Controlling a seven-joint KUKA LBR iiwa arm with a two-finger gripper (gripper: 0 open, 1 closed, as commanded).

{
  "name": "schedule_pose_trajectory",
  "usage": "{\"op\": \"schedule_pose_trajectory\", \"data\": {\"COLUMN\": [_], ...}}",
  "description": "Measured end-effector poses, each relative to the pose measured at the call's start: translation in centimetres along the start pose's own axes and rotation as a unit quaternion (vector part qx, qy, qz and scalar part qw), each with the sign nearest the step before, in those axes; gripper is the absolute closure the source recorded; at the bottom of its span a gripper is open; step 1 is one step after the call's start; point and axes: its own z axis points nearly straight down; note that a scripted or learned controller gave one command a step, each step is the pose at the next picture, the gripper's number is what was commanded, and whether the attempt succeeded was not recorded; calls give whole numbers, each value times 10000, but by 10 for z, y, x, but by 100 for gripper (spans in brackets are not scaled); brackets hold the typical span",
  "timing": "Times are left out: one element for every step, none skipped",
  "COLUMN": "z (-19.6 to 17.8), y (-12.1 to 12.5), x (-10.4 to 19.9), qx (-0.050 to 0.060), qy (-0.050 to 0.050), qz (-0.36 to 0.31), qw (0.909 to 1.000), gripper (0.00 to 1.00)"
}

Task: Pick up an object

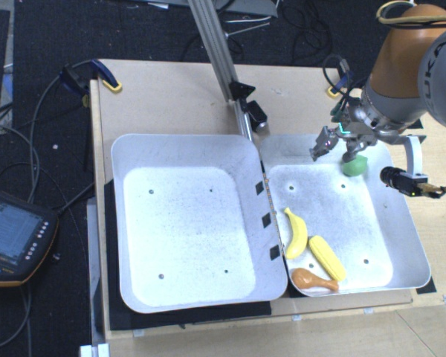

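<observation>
My gripper (336,149) hovers over the far edge of the right bin (390,222), its two dark fingers spread open and nothing between them. A small green object (355,166) lies on the bin floor right under the right-hand finger, partly hidden by it. Toward the bin's near side lie a yellow banana (296,233), a second yellow oblong piece (327,256) and an orange-brown pear-shaped piece (313,280), all well away from the gripper. The arm's orange band (405,58) shows at the upper right.
The left bin (186,229) adjoins the right one along a raised shared rim. A slanted metal pole (217,47) rises from behind the bins. A teach pendant (11,236) lies off the bench at the left. Clamps (104,76) grip the bench corners.
</observation>
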Motion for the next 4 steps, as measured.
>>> {"op": "schedule_pose_trajectory", "data": {"z": [0,46,89,124], "y": [0,-7,-10,-11], "x": [0,-3,-5,-5], "qx": [0,17,19,13], "qy": [0,2,3,2], "qz": [0,1,1,-1], "qw": [10000,10000,10000,10000], "gripper": [0,0,0,0]}}
